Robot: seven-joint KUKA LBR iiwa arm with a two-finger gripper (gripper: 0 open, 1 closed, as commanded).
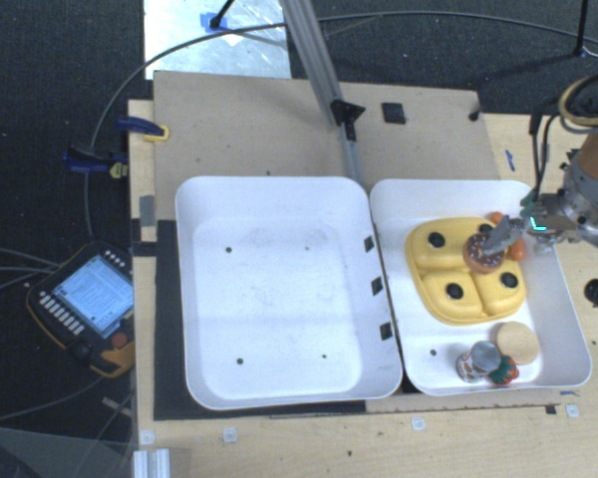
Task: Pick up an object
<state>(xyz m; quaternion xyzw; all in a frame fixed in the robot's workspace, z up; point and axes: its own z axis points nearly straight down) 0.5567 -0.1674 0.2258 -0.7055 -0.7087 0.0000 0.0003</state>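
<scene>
Yellow tray (448, 277), beige ball (517, 342), possibly figurine (481, 364) in right bin (568, 312).

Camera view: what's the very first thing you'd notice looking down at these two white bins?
The big yellow tray-like thing with dark spots, lying in the right bin, jumps out first. The end effector hovers right over it, near a small brown ring-shaped object. A tan ball and a small colorful toy sit near that bin's front edge.
</scene>
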